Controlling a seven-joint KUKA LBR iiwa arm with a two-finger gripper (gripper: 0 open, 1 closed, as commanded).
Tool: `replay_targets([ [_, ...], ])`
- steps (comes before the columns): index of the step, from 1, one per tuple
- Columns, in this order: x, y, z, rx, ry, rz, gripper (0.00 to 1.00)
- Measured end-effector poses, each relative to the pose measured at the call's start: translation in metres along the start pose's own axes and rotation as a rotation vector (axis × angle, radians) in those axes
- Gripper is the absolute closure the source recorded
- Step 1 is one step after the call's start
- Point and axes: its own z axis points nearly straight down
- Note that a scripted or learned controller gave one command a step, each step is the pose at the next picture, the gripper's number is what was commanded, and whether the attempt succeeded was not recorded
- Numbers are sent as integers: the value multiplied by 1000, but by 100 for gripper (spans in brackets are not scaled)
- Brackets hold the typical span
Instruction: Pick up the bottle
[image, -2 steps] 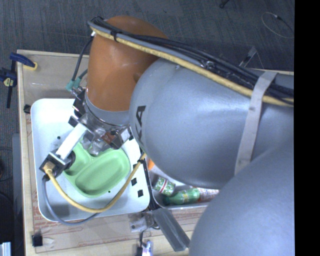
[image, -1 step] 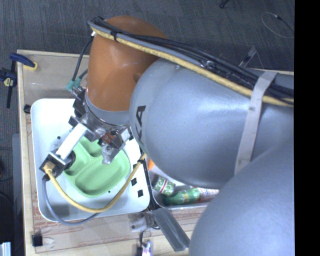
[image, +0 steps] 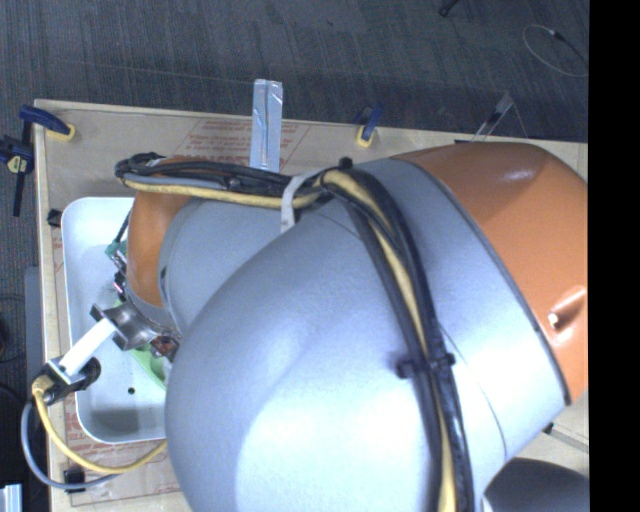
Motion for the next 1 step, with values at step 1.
replay_targets([
  [1, -30, 62, 73, 1, 27, 39, 0],
])
